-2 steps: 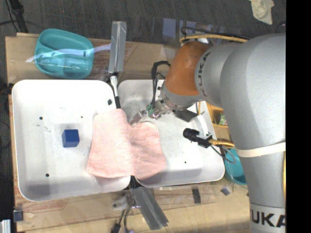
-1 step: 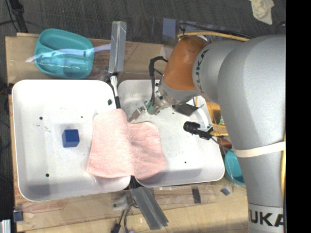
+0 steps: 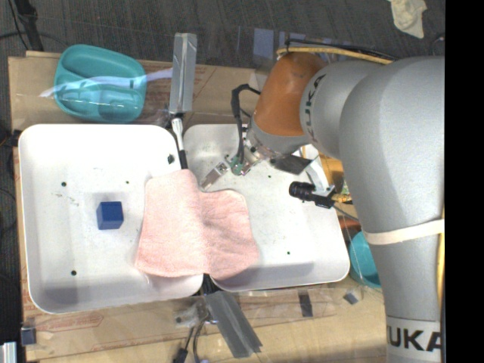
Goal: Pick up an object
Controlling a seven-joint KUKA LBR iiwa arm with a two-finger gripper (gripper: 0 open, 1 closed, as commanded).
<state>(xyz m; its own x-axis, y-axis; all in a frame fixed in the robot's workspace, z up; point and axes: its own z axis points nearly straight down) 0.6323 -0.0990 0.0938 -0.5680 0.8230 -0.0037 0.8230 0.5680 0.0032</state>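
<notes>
The arm (image 3: 378, 172) comes in from the right and bends over the right bin (image 3: 318, 267), its orange band (image 3: 283, 100) above the bin's far edge. The gripper (image 3: 219, 171) hangs low over the far left part of that bin, just beyond the cloth's upper edge. One metal finger (image 3: 214, 173) slants down to the left, its tip close to the cloth; I cannot tell whether the fingers are spread or pressed together, and nothing shows between them.

A pink cloth (image 3: 198, 229) lies draped across the wall between the two bins, part in the left bin (image 3: 45, 203) and part in the right. A small blue cube (image 3: 110, 214) sits flat on the floor of the left bin, left of the cloth and well apart from the gripper.

A teal scoop (image 3: 98, 82) lies on the bench beyond the left bin. A crumpled pale rag (image 3: 404, 10) lies on the dark floor at the top right
</notes>
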